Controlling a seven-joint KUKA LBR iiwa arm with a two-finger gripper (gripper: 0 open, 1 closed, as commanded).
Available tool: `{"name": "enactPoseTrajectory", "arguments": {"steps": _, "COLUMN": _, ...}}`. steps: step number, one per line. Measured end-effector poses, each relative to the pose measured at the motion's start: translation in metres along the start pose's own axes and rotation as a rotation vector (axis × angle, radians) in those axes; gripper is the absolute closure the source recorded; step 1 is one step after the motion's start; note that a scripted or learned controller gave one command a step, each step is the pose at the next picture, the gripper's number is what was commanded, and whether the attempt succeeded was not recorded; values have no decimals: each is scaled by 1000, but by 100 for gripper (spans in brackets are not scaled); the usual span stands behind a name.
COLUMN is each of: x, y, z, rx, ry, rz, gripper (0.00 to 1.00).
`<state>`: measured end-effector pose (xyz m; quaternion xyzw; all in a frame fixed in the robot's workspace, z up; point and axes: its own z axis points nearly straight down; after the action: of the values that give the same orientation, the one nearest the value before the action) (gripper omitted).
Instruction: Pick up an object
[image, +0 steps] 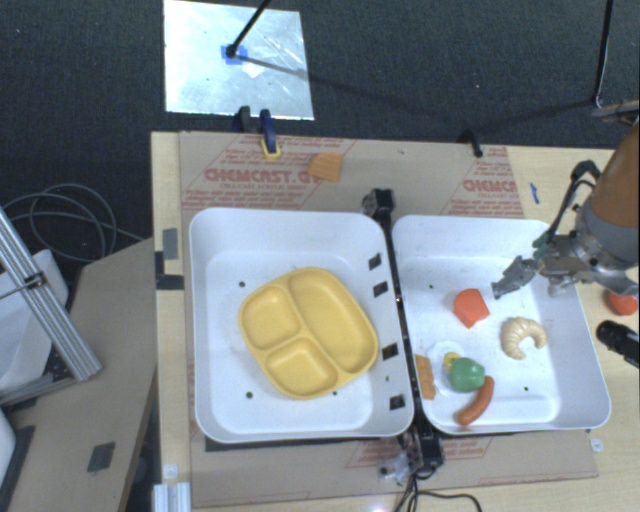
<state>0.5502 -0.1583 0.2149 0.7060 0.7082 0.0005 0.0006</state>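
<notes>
Camera view: the gripper hangs over the right bin, above and just right of the orange block. Nothing shows between its fingers (their spread cannot be read at this angle). The croissant lies near the block's right. The green pepper touches the red sausage near the front wall. The left bin bears a yellow divided plate.

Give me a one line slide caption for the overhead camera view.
Gripper hovers over the right bin above an orange block; yellow divided plate in the left bin.
</notes>
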Motion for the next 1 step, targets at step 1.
{"name": "enactPoseTrajectory", "arguments": {"steps": 1, "x": -27, "y": -2, "z": 114, "rx": -13, "ry": -2, "rz": -3, "gripper": 0}}
